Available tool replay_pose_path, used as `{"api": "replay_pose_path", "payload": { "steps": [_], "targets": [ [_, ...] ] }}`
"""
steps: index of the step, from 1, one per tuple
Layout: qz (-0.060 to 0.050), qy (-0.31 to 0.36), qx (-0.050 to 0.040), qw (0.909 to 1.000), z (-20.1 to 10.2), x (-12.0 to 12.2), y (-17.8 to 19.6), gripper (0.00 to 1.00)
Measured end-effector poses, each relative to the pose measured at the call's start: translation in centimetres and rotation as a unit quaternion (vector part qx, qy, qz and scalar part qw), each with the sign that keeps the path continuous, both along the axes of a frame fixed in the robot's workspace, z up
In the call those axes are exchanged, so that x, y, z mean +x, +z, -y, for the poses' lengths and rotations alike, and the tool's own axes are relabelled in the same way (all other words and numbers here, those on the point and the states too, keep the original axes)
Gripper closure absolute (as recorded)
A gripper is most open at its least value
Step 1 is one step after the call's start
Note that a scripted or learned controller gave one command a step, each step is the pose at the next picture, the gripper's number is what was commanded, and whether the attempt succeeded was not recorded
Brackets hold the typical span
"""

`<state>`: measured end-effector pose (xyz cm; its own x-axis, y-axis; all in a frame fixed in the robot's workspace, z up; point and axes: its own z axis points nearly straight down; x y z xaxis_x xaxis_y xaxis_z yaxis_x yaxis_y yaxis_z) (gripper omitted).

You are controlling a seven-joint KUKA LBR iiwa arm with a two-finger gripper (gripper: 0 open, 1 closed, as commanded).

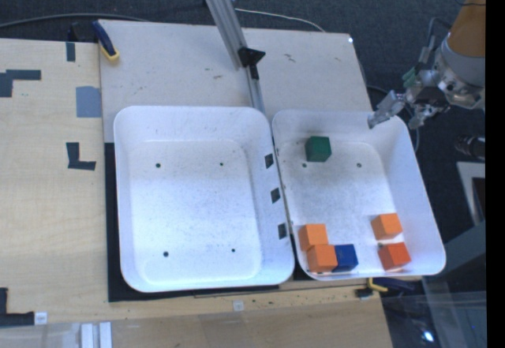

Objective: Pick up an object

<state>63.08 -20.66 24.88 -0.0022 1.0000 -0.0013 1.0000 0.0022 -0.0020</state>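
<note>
Your tool (392, 111) hovers at the right bin's (410, 157) far corner; its finger spacing you cannot tell; green cube (318, 148) nearby.

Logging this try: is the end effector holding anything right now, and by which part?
Nothing is held: the end effector is over the right bin's upper right rim, apart from every block.

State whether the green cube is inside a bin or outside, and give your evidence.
Inside. The green cube rests on the floor of the right bin, near its far end, enclosed by the white rim.
</note>
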Motion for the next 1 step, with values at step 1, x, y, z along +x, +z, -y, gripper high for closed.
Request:
{"api": "replay_pose_path", "payload": {
  "steps": [1],
  "targets": [
    [-0.003,0.0,0.0011,1.0,-1.52,4.01,-12.17,0.0]
  ]
}}
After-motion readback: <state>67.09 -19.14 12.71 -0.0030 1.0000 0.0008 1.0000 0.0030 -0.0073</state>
